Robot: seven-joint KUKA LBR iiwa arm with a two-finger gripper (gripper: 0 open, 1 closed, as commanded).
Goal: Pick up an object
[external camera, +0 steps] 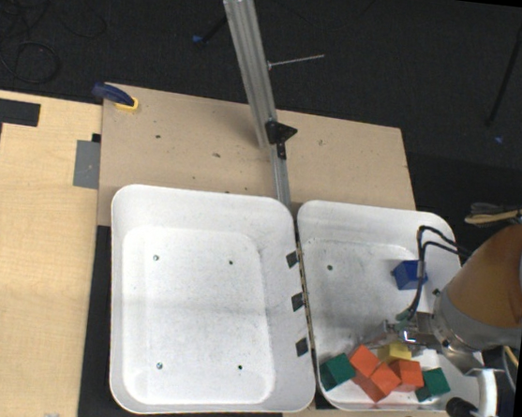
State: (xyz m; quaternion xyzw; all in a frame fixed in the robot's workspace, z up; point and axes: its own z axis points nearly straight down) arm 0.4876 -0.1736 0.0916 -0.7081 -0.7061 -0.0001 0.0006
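pincer (pixel 403 335) low in right bin (pixel 362 229), just above packed blocks (pixel 383 371) at near edge | grip state: cannot tell, view blurred | risk: tight pile, may wedge two or slip | blue block (pixel 407 274) apart

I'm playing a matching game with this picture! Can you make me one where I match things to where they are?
Things:
1. blue block
2. pile of orange and green blocks
3. blue clamp
4. left bin

Places:
A. bench's far left corner
B. near corner of the right bin
C. alone, further back in the right bin
D. beside the right bin

Pairs: 1-C, 2-B, 3-A, 4-D
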